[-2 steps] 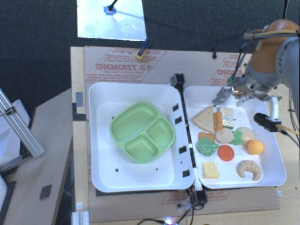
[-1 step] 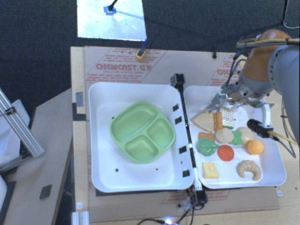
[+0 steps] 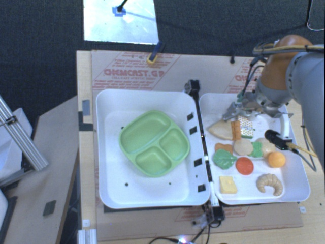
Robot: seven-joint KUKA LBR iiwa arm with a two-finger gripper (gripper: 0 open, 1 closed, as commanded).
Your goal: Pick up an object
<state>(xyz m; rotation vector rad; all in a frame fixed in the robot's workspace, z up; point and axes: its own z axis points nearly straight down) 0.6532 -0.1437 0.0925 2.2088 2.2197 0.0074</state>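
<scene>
— What sits in the left bin (image 3: 109,136)?
— A divided plate (image 3: 154,143), near its middle.
— And the right bin (image 3: 299,187)?
— Toy food: a cheese cube (image 3: 228,184) at the front, a croissant (image 3: 270,183) to its right, a tomato (image 3: 244,165) just behind them, bread (image 3: 220,130) farther back.

There are two white bins on the worktop: the left bin (image 3: 109,151) holds one green divided plate (image 3: 154,143) with three compartments. The right bin (image 3: 299,184) holds about ten toy food pieces. Among them I count one croissant (image 3: 270,183), one yellow cheese block (image 3: 228,184), one red tomato (image 3: 244,165), one orange fruit (image 3: 276,159), one green leafy piece (image 3: 224,158) and one pale bread wedge (image 3: 220,130).
</scene>
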